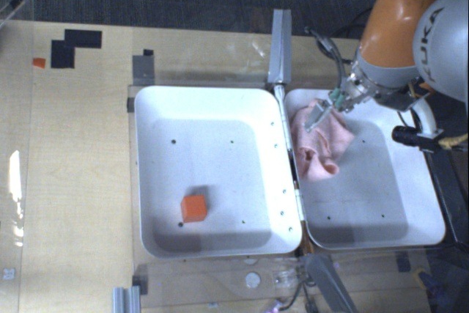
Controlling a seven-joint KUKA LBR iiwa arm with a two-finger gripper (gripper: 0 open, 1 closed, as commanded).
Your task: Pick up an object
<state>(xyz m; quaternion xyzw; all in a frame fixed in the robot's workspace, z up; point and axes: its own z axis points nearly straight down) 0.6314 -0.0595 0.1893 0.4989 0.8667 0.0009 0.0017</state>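
My gripper hangs over the upper left part of the right bin, reaching in from the right; its fingers slant down and left, and the pink cloth is bunched up between them, so I am clamped on its top edge; the rest of the cloth drapes down below my fingertips, crumpled, its lower folds resting on the bin floor close to the wall shared with the left bin; the cloth lies wholly in the right bin; an orange block sits in the left bin, towards its lower left, well apart from my gripper.
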